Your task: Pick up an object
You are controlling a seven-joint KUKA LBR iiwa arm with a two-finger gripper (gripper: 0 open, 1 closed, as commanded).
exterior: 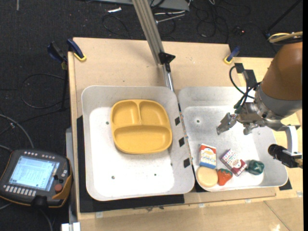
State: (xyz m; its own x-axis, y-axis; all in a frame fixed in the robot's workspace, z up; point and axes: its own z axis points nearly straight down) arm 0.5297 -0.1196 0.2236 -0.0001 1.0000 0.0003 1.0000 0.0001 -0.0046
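My gripper (237, 124) hangs over the middle of the right bin (202, 102), its two fingers spread open with nothing between them. Below it, along the bin's front edge, lie a small orange-and-white box (208, 156), a round pale yellow piece (207, 177), a red strawberry-like toy (224, 176), a small purple-and-white box (232, 160) and a dark green object (255, 167). The gripper is above and apart from all of them.
A yellow divided plate (141, 126) lies in the left bin (96, 143). A metal pole (151, 25) slants down to the join between the bins. A handheld control pendant (33, 176) sits off the bench at the lower left.
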